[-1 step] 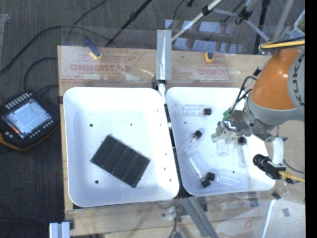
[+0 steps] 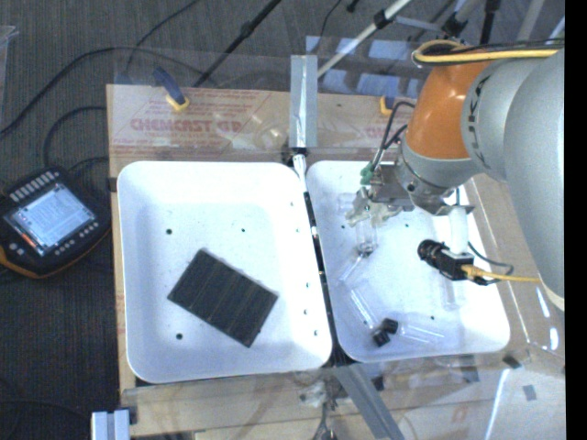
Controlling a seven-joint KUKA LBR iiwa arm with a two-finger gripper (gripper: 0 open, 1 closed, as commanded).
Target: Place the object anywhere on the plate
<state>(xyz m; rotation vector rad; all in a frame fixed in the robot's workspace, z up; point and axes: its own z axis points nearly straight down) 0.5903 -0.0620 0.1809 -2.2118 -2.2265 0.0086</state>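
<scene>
Lettering: reddish print on the clear sheet (image 2: 215,122), at 12 o'clock from the left bin (image 2: 156,209), reads roughly "CHEMCAST"; the rest is too faint to read.
Pendant: a teach pendant (image 2: 46,218) lies at 9 o'clock from the bench, its screen lit and its text too small to read.
Object: a small black object (image 2: 383,331), blocky and matt, lies on the floor of the right bin (image 2: 477,324) toward 6 o'clock, among clear plastic tubes (image 2: 359,301).
Object axis: it runs roughly 8 to 2 o'clock; I cannot tell which end leads.
Plate: the black ribbed rectangular plate (image 2: 223,298) lies flat in the left bin, long axis 10 to 4 o'clock, well apart from the object.
My gripper (image 2: 364,216): it is over the right bin toward 11 o'clock, at 12 o'clock from the object and apart from it. I cannot tell whether it is spread or pressed together.
</scene>
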